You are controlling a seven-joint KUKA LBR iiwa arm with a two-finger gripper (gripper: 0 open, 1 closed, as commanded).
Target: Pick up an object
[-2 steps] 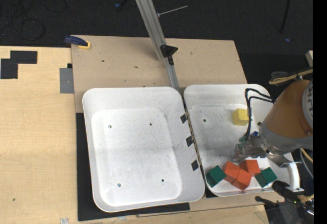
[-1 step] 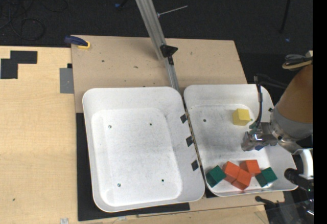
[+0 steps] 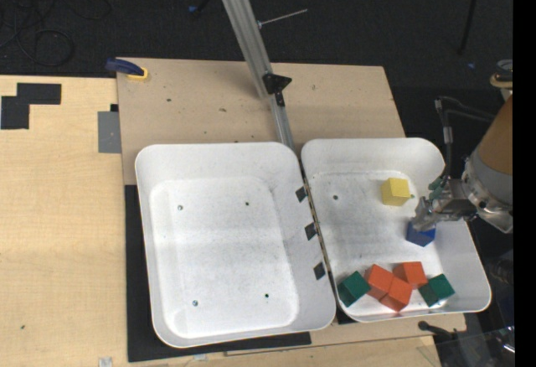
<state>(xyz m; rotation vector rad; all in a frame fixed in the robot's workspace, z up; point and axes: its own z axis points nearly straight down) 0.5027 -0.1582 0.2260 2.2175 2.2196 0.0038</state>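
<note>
While the arm (image 3: 496, 157) reached in from the right, its gripper (image 3: 432, 213) hung low over the right bin (image 3: 360, 157), just above a blue block (image 3: 420, 233). Whether the claw was open or closed could not be told; the small metal parts blurred together. A yellow block (image 3: 397, 190) lay near, and orange blocks (image 3: 394, 282) and green blocks (image 3: 353, 286) clustered at the front wall. Beside it the left bin (image 3: 219, 241) sat on the wooden bench (image 3: 201, 101), with dark floor beyond.
</note>
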